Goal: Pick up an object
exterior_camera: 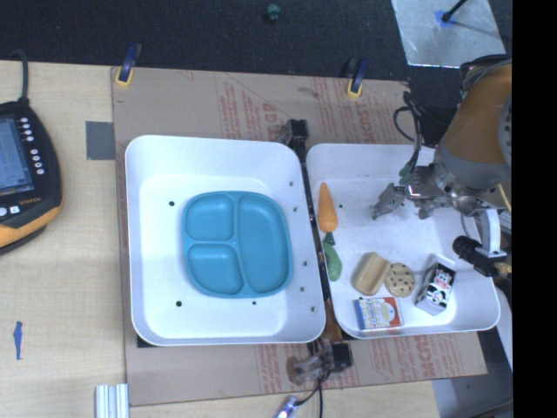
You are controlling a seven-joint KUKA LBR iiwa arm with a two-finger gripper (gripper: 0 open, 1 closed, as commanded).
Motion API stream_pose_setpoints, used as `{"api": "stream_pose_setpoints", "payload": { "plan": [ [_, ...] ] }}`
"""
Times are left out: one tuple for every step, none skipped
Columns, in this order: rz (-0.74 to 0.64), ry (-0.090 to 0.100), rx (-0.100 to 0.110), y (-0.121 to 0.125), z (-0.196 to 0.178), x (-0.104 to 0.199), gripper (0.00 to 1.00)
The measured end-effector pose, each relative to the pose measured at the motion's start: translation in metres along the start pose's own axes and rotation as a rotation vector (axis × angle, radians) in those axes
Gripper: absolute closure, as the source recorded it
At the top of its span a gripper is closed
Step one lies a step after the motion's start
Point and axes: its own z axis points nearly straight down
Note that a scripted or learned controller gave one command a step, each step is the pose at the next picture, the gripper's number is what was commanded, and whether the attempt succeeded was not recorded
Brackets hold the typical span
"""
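**A:** How many bins, and what is in each?

**B:** Two white bins sit side by side on the bench (70,303). The left bin (148,233) holds one blue plate (237,244) with three compartments. The right bin (365,168) holds five small things, and the tool (407,203) hangs over its far half.

**A:** Count them off from the tool.

**B:** One carrot (326,209) lies to the tool's left, by the wall the bins share, with its green top (332,259) trailing toward the near edge. One tan bread roll (371,273) lies nearer the camera than the tool and slightly left of it. One cookie (400,279) touches the roll on its right. One small milk carton (435,287) lies to the right of the cookie, below the tool and apart from it. One flat card packet (378,313) lies at the near edge of the bin, farthest from the tool.

**A:** Is the tool holding any of them?

**B:** No. Its two fingers are spread apart with nothing between them, above bare bin floor. The carrot and the roll are the closest things, and both lie clear of it.

**A:** Anything else on the bench?

**B:** One handheld control pad (24,172) at the far left, well away from the tool.
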Motion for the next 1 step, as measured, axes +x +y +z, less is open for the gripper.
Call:
{"api": "stream_pose_setpoints", "payload": {
  "plan": [
    [-0.001, -0.001, -0.002, -0.0998, 0.0476, 0.044, 0.0]
  ]
}}
